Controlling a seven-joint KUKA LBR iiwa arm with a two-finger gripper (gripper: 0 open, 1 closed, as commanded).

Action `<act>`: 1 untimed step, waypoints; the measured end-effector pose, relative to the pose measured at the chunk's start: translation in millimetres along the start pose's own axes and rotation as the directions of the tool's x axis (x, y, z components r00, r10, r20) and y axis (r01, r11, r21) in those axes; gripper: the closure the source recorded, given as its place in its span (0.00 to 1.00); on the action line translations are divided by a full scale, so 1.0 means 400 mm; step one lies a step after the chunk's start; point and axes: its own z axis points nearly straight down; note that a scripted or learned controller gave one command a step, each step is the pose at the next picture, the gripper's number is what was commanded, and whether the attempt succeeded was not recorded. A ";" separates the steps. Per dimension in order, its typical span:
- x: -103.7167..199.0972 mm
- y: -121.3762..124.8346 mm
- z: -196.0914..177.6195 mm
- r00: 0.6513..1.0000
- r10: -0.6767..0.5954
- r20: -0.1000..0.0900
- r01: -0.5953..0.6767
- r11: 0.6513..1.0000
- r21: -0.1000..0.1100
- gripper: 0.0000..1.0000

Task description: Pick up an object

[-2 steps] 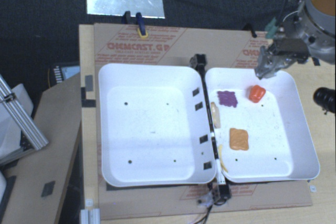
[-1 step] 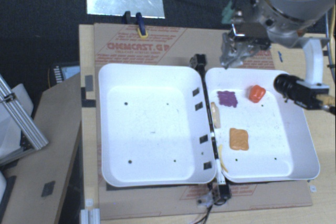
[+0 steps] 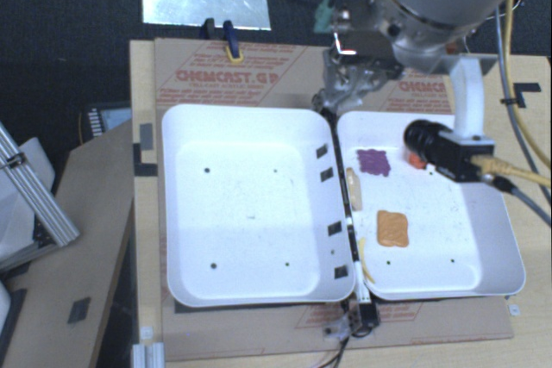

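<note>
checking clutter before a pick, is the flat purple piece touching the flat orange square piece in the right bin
Apart. The camera view shows the flat purple piece nearer the far wall of the right white bin, with bare white floor plainly between it and the flat orange square piece.

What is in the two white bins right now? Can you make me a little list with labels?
left bin: white, shallow, dark dots on its floor
right bin: white, holds the small things
purple piece: flat, near the right bin's back
orange piece: flat, nearer the front than the purple piece
tan strip: thin, along the right bin's left wall
gripper: above the back edge where the bins meet
black part: a dark cylinder over the right bin, partly hiding something orange-red
held thing: none seen
</note>
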 end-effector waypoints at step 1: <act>0.080 0.061 0.003 1.000 0.004 0.002 -0.004 1.000 0.000 1.00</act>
